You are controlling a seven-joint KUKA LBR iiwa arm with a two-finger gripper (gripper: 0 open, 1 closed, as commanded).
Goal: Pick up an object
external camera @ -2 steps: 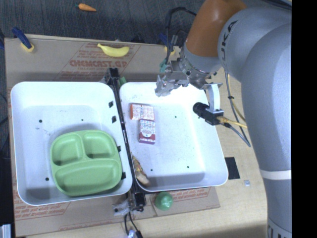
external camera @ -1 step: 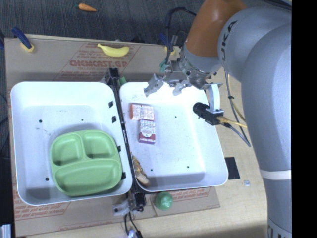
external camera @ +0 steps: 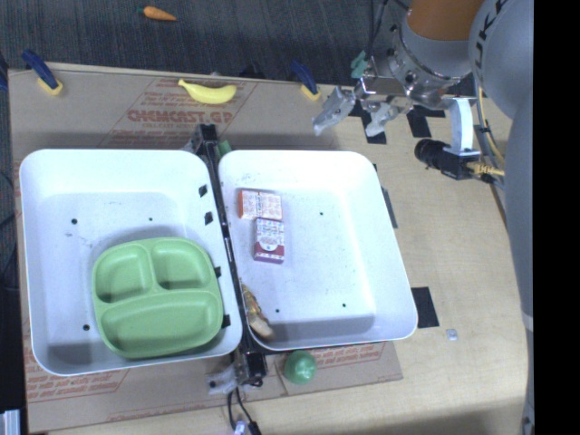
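Nothing is picked yet: the gripper (external camera: 355,113) hangs with fingers apart and bare, the packet (external camera: 263,225) lying well below-left of it.

- This was a robotics lab bench, not a home.
- Two white bins (external camera: 299,166) sat on taped cardboard (external camera: 136,107) held by blue clamps (external camera: 43,72).
- A grey industrial arm (external camera: 507,25) entered at upper right.
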